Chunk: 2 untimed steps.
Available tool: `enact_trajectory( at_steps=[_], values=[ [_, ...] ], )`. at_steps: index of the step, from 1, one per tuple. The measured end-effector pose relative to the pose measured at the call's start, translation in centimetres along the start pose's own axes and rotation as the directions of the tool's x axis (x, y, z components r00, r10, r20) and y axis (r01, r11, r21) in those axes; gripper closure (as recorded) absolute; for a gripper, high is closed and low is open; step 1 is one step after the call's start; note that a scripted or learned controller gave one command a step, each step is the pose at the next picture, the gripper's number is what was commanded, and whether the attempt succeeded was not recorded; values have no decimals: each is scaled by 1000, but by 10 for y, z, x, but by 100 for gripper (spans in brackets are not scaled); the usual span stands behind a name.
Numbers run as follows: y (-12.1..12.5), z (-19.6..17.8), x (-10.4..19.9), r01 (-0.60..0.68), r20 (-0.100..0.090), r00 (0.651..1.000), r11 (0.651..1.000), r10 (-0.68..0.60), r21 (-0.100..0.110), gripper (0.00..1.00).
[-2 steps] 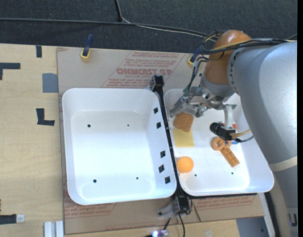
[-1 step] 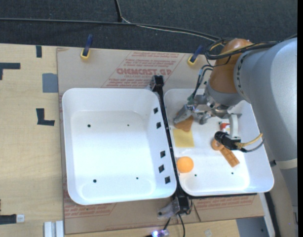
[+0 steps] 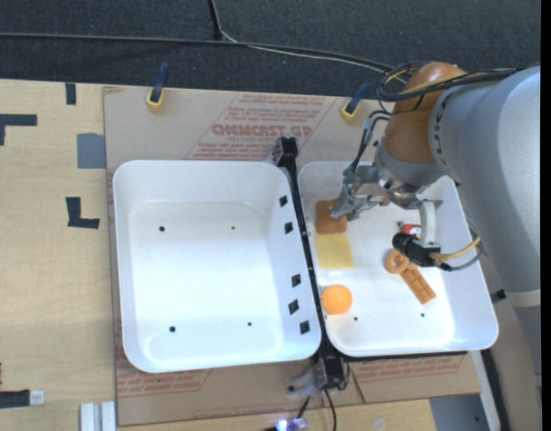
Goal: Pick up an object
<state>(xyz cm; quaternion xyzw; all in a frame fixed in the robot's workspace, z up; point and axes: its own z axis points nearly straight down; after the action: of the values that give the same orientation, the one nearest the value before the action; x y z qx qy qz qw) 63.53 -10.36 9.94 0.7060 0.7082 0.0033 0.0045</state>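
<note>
Single fixed camera above bench point(image 3: 42, 241); looks down aslant on both bins point(image 3: 132, 241)

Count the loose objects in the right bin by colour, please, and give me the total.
Brown: 1, a brown block under the gripper.
Yellow: 1, a flat pale yellow square.
Orange: 2, an orange ball and an orange elongated plastic piece.
Total: 4.

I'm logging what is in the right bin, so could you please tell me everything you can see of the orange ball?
The orange ball is small, round and evenly orange, with a smooth, matte look. It rests on the floor of the right bin, at its left side, close against the divider between the two bins. It lies just below a pale yellow flat square, with a small gap between them. The gripper is farther up the bin, well apart from the ball.
</note>
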Motion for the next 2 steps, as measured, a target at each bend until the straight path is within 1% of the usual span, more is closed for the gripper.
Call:
enact_trajectory(
  at_steps=[1, 2],
  values=[
    [23, 14, -69, -3, 0, 1000, 1000, 3, 6, 100],
    [22, 13, -67, -1, -1, 1000, 1000, 1, 8, 0]
  ],
)
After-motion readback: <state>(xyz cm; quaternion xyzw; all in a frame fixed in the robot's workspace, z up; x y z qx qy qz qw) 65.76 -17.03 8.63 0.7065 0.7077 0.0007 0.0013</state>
